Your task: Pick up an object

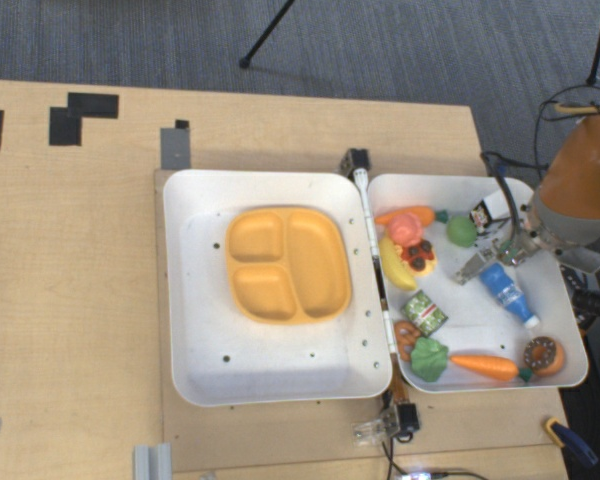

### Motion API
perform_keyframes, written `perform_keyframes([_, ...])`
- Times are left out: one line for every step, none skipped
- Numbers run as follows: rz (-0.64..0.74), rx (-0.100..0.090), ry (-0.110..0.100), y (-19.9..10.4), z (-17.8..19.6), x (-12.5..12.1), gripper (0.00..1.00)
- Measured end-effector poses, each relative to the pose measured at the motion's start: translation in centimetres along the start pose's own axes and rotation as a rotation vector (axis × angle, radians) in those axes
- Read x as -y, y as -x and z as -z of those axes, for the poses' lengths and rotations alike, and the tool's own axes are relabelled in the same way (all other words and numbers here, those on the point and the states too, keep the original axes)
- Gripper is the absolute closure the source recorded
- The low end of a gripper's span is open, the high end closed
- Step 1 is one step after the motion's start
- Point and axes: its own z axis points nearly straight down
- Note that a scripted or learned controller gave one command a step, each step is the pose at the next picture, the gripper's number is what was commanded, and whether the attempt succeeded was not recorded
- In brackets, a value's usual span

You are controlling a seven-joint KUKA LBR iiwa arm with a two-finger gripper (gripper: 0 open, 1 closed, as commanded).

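The tool [483,260] hangs low in the right bin [570,308], fingers look spread and pinching nothing; it sits just beside the blue bottle [507,293], probably lining up on it; that bin's packed with toy food: a banana [396,266], a carrot [485,366], a green ball [461,230], a doughnut [542,355]; the left bin [195,298] carries a yellow divided plate [284,265], likely a drop spot.

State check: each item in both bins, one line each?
Yellow three-compartment plastic plate: flat in left bin, compartments bare.
Blue plastic bottle: lying on its side, right bin.
Orange toy carrot: lying flat, near front wall.
Yellow toy banana: lying against left wall.
Pincer: low over right bin, beside the bottle.
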Motion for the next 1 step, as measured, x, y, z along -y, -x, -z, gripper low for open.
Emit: perform_keyframes([0.000,0.002,0.004,0.02,1.15,-0.21,1.00])
